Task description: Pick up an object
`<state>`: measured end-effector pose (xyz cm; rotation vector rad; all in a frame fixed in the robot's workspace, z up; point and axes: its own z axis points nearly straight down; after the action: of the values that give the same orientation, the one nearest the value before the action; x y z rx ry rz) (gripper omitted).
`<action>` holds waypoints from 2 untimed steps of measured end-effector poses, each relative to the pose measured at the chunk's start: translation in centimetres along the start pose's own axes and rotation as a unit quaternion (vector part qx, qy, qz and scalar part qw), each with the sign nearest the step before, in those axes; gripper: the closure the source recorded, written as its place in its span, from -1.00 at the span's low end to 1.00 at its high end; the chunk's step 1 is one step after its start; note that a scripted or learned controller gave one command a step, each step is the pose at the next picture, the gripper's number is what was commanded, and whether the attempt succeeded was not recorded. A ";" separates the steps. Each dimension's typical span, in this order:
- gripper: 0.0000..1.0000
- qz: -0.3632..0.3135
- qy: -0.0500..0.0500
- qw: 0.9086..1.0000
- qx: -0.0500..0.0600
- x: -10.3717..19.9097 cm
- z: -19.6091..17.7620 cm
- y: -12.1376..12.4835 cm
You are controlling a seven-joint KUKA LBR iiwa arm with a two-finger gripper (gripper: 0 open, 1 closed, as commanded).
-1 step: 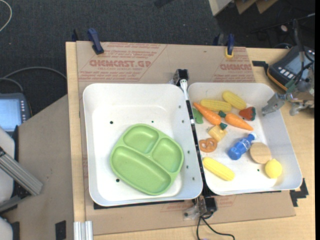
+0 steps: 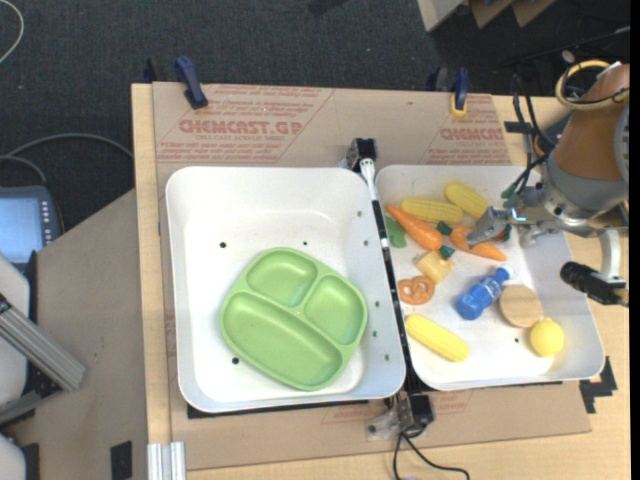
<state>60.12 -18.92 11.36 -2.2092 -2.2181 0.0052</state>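
Camera view, nearest edge first: right bin (image 2: 590, 358) holds a yellow lemon (image 2: 546, 338) and a yellow corn-like piece (image 2: 436, 337) along its front. Behind these lie a tan disc (image 2: 520, 306), a blue bottle (image 2: 480, 294) and a pretzel (image 2: 416, 290). Left bin (image 2: 190, 268) carries a green divided plate (image 2: 294, 317). Farther back in the right bin sit an orange carrot (image 2: 416, 225), two yellow corn cobs (image 2: 448, 205) and another orange piece (image 2: 482, 248). Gripper (image 2: 490, 230) is low over that orange piece; whether its fingers are spread or pressed together cannot be told. Nothing is visibly pinched.
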 end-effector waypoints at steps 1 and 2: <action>-1.00 -0.002 -0.003 1.000 0.005 1.2 2.5 6.5; 1.00 0.001 -0.003 1.000 0.006 1.1 1.7 6.2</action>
<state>66.28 -17.83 9.65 -2.2090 -2.2126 0.0266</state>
